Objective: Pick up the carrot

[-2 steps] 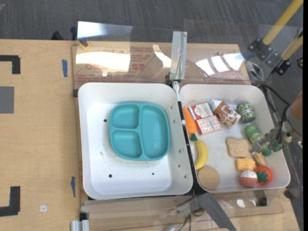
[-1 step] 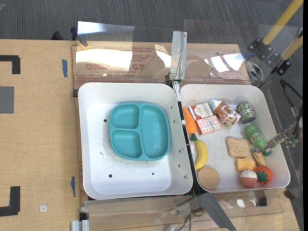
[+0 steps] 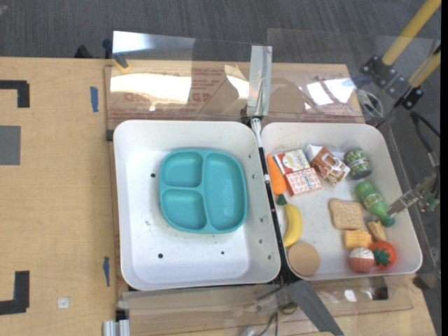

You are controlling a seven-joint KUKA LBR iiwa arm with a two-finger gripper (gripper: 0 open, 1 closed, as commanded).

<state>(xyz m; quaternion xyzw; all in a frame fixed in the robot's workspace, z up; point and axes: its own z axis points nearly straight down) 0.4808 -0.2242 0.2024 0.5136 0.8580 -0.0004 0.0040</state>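
Position of task object: the carrot (image 3: 276, 176) is lying in the right bin (image 3: 402, 170), hard against its left wall, just beside the divider between the two bins. It is pointing lengthwise along that wall, with its green top toward the near end. A banana (image 3: 294, 223) is lying just below it, and two red-and-white cartons (image 3: 298, 171) are sitting just to its right, close to or touching it.

End effector: my gripper (image 3: 414, 200) is showing as a thin grey form at the right rim of the same bin, well apart from the carrot, with the whole bin's contents between us. It is reaching toward a green bottle-shaped item (image 3: 371, 199); whether it is touching that item I cannot tell. I cannot tell how far I am opening, and I am seeing nothing held.

Other contents: a slice of bread (image 3: 346, 213), a green can (image 3: 358, 162) and a round tan item (image 3: 304, 257) are resting in the right bin. The left bin (image 3: 133, 152) is holding a teal divided plate (image 3: 204, 190) at its centre.
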